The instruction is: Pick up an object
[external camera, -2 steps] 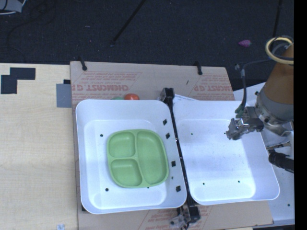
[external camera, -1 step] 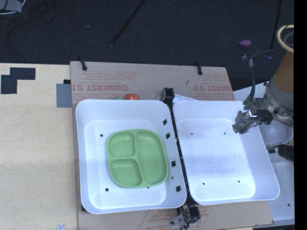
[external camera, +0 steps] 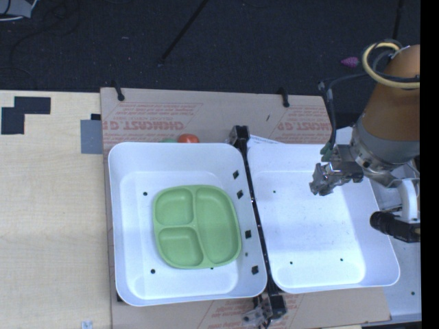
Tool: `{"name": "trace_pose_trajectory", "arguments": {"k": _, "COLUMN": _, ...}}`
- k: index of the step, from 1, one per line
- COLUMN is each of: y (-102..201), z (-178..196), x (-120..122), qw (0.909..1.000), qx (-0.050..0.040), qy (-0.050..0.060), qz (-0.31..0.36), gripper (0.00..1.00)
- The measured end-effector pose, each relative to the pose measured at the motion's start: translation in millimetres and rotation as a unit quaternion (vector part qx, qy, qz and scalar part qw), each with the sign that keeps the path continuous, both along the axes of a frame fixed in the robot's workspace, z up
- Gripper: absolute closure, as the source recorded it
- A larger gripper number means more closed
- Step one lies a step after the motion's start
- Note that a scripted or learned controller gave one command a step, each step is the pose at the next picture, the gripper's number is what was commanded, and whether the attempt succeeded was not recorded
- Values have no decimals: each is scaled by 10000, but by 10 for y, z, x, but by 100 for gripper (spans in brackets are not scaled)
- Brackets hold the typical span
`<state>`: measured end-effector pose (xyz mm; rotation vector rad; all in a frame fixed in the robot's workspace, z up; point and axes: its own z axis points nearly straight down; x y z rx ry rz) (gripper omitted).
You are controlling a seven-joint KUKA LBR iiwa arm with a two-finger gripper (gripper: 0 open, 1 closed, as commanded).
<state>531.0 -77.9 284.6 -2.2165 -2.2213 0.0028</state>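
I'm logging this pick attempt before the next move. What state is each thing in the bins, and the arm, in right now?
Green plate: lying flat, right way up, in the left bin, untouched.
Right bin: the arm's gripper is over it, near its upper right part.
Gripper: nothing seen held in it; apart from the plate.
Red thing: outside the bins, behind the left bin's far rim, partly hidden.

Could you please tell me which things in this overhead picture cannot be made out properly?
- Pincer over the right bin: too small and dark to judge its grip.
- Orange-red object: mostly hidden behind the left bin's far rim.
- Arm: cut off at the right.
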Motion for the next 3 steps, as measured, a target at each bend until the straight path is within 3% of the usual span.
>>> {"name": "trace_pose_trajectory", "arguments": {"k": 3, "y": 1453, "z": -389, "x": -378, "qw": 10000, "qx": 1, "qy": 9, "qz": 8, "gripper": 100}}
